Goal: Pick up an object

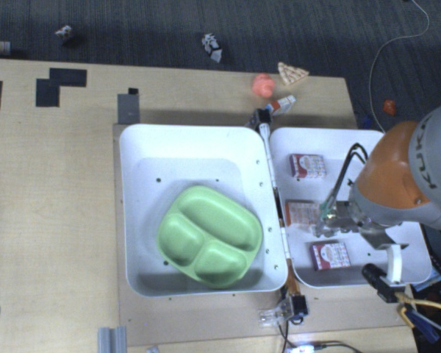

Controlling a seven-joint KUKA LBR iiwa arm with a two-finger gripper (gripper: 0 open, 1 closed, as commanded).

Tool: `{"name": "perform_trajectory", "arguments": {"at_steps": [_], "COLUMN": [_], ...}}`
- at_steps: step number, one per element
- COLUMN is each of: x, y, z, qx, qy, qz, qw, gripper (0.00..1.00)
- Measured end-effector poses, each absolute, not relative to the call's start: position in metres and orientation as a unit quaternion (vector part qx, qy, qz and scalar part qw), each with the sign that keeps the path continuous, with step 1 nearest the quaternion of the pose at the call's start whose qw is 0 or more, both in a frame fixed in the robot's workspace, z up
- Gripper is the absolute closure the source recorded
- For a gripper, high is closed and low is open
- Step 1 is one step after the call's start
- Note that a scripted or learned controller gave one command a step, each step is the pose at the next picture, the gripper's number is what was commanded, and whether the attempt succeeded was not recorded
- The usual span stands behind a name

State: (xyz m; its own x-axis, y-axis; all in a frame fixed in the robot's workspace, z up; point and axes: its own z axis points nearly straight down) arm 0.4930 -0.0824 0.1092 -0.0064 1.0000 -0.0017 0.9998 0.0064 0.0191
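Hovered low over middle packet (301,213) in right bin (419,267) (finger spread impossible to tell); needed centring over packet before closing gripper (325,223).

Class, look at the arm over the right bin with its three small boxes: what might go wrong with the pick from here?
1. The gripper hangs between the middle box and the lower box, so it may close between them and miss.
2. The middle box lies near the bin's left wall, which could block a finger.
3. The boxes lie flat, so fingers may slide off.

green tray (209,234), three cartons, end effector (327,223)
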Motion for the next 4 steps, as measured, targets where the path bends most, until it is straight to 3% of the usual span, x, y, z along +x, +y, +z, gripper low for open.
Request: {"name": "perform_trajectory", "arguments": {"at_steps": [1,2,3,4], "x": [0.493,0.489,0.492,0.592], "y": [-0.082,-0.088,-0.088,-0.158], "z": [0.109,0.087,0.099,0.199], "qx": [0.705,0.706,0.705,0.706], "qy": [0.709,0.708,0.709,0.709], "qz": [0.0062,0.0027,0.0049,0.0020], "qw": [0.007,0.003,0.006,0.004], "gripper": [0.00,0.00,1.00,1.00]}}
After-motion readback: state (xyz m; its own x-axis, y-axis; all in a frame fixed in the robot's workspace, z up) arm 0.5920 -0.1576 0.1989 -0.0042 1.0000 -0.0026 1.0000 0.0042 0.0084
